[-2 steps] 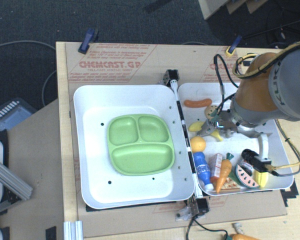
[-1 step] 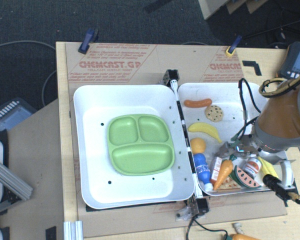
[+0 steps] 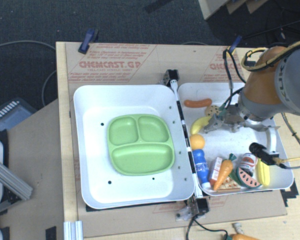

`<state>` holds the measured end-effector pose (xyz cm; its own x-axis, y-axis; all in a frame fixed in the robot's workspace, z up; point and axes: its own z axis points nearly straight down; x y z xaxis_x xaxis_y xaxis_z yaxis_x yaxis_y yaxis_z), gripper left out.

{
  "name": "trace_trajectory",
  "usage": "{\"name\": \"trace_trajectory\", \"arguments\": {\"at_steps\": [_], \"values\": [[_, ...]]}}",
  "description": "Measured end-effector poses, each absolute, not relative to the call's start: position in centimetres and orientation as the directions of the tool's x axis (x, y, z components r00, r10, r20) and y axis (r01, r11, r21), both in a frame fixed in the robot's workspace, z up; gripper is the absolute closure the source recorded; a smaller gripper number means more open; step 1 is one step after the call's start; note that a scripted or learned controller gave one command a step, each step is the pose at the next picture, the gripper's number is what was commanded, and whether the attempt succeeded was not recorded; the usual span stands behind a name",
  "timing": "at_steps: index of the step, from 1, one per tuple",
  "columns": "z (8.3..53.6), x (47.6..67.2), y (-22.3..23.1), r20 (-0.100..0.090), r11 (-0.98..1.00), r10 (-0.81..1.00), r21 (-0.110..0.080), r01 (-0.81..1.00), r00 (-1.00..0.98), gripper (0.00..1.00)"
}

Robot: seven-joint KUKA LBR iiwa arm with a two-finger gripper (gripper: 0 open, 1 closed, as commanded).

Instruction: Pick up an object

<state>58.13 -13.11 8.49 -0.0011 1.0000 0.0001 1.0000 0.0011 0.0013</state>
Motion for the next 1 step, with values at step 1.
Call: {"name": "trace_trajectory", "arguments": {"at_steps": [1], "values": [[8.47, 66.46, -9.67, 0.000, 0.002, 1.000, -0.012, 1.000, -0.002, 0.00]]}}
